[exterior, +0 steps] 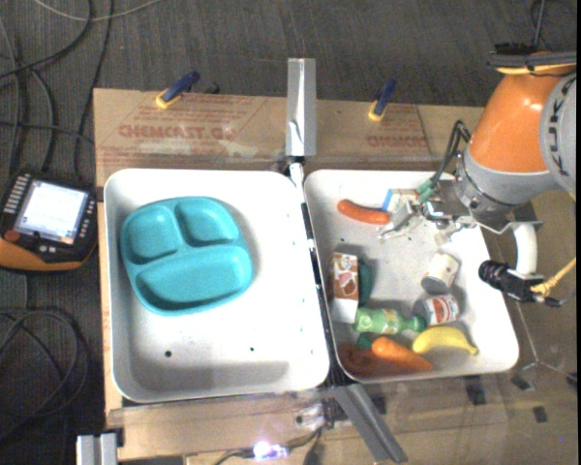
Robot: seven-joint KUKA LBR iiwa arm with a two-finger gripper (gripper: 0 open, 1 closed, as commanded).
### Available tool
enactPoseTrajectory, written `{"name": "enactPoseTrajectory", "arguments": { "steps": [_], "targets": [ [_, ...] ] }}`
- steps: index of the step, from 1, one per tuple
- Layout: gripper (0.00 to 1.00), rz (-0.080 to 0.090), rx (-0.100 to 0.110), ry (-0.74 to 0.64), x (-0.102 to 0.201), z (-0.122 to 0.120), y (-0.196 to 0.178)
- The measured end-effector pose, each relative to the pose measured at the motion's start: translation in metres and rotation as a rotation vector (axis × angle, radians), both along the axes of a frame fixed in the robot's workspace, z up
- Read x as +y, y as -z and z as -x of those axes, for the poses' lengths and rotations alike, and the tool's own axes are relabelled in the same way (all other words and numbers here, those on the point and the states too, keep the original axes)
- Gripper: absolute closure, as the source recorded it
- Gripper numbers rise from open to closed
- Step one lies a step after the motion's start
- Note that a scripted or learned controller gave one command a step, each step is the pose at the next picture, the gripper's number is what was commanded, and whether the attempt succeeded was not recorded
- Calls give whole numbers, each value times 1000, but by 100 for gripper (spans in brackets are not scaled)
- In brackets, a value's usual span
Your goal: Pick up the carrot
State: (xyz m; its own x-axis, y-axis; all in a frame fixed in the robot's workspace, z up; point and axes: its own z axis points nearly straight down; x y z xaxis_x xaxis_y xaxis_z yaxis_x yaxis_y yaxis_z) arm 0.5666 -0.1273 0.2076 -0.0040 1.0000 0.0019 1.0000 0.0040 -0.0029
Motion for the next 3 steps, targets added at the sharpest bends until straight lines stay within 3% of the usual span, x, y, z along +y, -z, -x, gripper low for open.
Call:
{"name": "enactPoseTrajectory", "arguments": {
  "steps": [1, 2, 3],
  "targets": [
    [0, 0, -1, -236, 10, 53, 42],
    [0, 0, 1, -126, 60, 83, 25],
    [0, 0, 0, -313, 17, 84, 66]
  ]
}}
